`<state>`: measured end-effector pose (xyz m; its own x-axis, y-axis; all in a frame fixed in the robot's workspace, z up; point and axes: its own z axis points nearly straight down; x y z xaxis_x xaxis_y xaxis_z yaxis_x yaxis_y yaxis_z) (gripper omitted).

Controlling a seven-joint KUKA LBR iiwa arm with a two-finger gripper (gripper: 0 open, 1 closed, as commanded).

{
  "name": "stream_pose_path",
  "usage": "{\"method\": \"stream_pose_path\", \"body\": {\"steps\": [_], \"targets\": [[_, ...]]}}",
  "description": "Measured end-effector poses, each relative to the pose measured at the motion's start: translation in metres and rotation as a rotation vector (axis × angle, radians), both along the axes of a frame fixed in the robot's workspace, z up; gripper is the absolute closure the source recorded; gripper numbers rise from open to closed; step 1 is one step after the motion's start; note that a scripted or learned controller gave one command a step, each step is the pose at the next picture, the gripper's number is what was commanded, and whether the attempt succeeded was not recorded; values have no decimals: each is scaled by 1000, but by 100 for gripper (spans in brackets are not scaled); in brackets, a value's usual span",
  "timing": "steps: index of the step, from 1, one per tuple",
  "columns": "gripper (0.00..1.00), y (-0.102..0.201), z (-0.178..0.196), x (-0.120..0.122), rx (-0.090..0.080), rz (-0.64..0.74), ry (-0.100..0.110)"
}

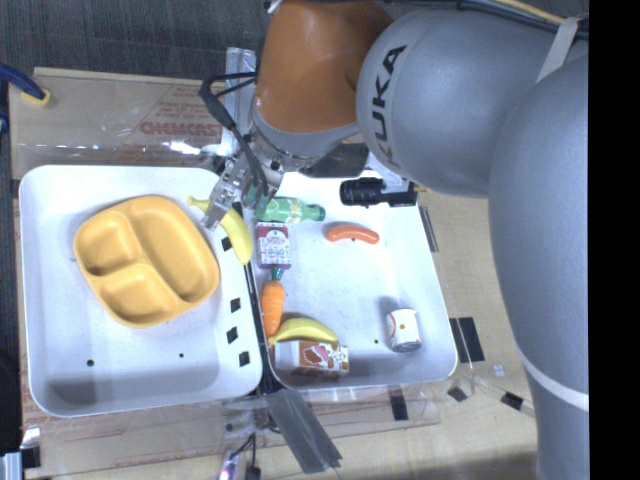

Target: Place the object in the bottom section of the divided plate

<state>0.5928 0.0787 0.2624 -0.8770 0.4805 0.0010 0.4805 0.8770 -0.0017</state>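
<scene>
A yellow divided plate (145,258) lies in the left bin (60,368), with its large bottom section (155,290) facing the front. My gripper (224,200) hangs over the strip between the two bins, just right of the plate's upper right rim. Its fingers are shut on a yellow banana (238,236). The banana slants from a tip left of the fingers down to the right, above the divider.
The right bin (430,298) holds a green bottle (290,210), a red packet (272,246), a carrot (272,306), a second banana (303,330), a brown carton (318,356), a sausage (352,234) and a white can (403,329). The arm covers the upper right.
</scene>
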Motion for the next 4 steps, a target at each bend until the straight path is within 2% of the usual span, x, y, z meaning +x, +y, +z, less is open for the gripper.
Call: {"method": "stream_pose_path", "body": {"steps": [1,2,3,4], "targets": [[100,9,-17,20,-1,-344,-3],[100,-29,107,16,0,-509,-3],[100,21,60,-58,-1,-271,2],[100,35,127,-47,1,-276,-3]]}}
